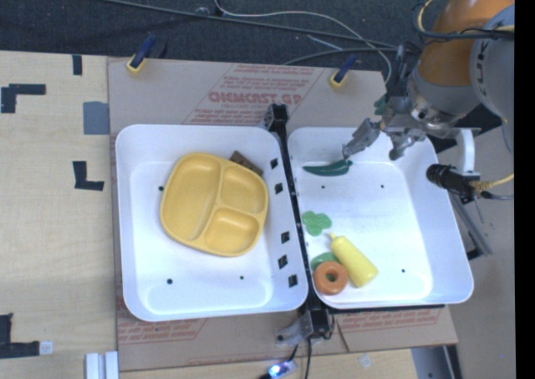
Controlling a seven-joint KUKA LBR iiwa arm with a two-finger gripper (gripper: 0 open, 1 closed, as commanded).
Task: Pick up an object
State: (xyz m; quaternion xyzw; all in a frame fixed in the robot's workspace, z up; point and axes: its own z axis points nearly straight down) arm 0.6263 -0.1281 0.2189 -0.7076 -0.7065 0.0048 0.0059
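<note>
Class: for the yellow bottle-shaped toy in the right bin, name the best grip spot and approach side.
Grip the yellow bottle-shaped toy across its wider body, coming from above. It lies flat and slanted, and the orange ring crowds its lower left, so close across the short width.

Red print on the cardboard sheet [251,93] under the bins, seen upside down above the left bin [134,227], seems to read "CHEMCAST GP" in its large line, while the smaller red lines around it are too blurred to read.
</note>
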